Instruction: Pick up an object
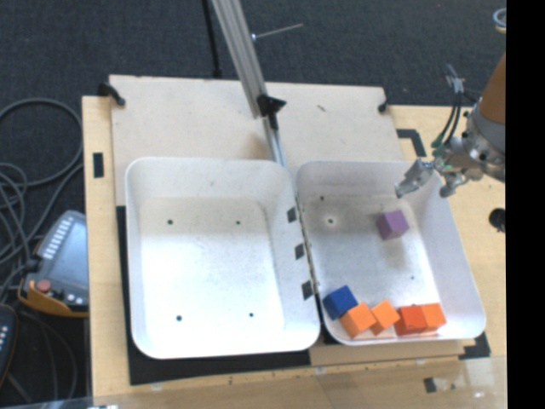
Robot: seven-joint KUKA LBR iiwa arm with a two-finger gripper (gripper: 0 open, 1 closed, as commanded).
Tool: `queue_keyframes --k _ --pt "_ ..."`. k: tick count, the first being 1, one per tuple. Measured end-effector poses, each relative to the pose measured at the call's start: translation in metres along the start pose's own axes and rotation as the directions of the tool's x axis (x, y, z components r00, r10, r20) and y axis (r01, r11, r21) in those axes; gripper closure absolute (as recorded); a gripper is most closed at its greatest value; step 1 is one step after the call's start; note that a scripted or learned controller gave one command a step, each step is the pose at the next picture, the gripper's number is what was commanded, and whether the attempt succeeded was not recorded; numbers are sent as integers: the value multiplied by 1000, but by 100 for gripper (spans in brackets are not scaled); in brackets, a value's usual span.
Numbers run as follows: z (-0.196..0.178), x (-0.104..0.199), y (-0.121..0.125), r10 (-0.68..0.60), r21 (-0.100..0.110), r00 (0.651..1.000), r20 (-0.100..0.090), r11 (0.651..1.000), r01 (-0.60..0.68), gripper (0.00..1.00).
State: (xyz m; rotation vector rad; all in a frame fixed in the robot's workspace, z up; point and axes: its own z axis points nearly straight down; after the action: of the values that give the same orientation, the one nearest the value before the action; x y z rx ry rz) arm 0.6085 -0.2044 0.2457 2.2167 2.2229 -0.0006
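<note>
While the gripper (430, 180) hung with its fingers apart over the right bin (460, 254), the purple block (392, 224) sat just below — probably light and hard — best pinched on two flat sides.

The arm (492, 100) is cut off at the right edge; the tool (430, 178) looks blurred.

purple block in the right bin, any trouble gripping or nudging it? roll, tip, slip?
The purple block looks like a small cube with flat faces, so it should slide, not roll. It seems squat, so tipping is unlikely. It sits alone on the right bin floor, away from the walls, so the gripper probably has room around it.
</note>
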Motion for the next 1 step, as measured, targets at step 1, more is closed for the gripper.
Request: queue_keyframes --k 1 --pt "121 14 -1 -2 -6 1000 6 1000 2 0"
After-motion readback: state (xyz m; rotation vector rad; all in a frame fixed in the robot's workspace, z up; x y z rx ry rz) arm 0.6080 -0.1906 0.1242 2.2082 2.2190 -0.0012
